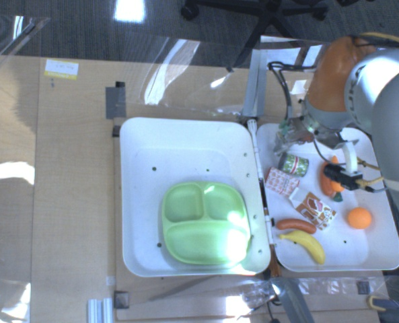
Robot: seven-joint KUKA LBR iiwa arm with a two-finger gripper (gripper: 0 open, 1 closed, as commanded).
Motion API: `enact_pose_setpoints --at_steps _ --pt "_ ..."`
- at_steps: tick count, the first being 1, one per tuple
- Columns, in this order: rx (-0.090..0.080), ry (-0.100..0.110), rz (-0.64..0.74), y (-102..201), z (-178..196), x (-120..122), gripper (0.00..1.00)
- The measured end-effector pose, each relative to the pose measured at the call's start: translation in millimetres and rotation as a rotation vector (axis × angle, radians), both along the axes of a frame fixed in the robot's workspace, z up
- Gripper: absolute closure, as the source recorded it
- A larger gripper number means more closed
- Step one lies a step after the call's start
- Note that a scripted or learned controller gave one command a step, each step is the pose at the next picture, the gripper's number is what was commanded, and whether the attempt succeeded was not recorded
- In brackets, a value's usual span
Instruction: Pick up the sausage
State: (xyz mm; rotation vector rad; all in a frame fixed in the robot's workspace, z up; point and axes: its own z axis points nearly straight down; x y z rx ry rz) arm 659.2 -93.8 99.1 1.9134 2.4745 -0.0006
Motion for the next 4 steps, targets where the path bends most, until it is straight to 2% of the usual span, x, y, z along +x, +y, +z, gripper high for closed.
enact_pose_setpoints --at_steps 1,2,3,4 --pt "0.008 -0.002 -0.082 6 -10 -41 1.00" --pt "0.006 0.004 -0.036 -93 15 -80 1.00" --pt "0.007 0.001 0.007 -25 110 -34 1.00" --pt "0.008 0.000 0.018 66 126 11 1.00"
